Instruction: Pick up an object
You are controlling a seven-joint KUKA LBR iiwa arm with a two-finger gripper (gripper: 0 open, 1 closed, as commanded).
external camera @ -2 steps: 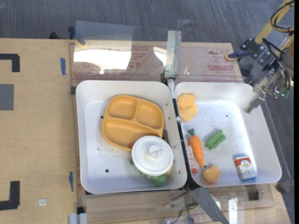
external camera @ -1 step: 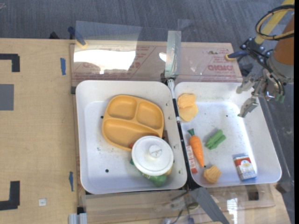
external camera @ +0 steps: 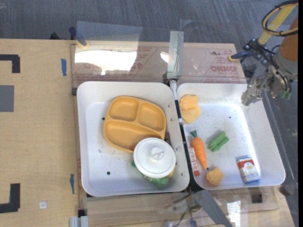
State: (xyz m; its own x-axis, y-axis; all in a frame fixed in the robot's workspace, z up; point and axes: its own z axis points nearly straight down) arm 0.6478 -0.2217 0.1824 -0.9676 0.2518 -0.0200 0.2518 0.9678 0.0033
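Objects for picking lie in the right bin (external camera: 265, 141) of my bench: a carrot (external camera: 199, 151) near the bin's left edge, a green piece (external camera: 218, 141) just beside it toward the middle, a pale yellow lump (external camera: 190, 108) in the far left corner, a small orange-yellow piece (external camera: 214, 176) at the near edge, and a little carton (external camera: 248, 169) in the near right corner. A thin red strip (external camera: 192, 159) lies along the carrot's left side. My claw (external camera: 251, 96) hangs over the far right corner of this bin, apart from all of them and carrying nothing; I cannot tell how it stands from this angle. The left bin (external camera: 90, 141) has an orange divided plate (external camera: 135, 122) with a white lidded bowl (external camera: 155, 156) overlapping its near edge.
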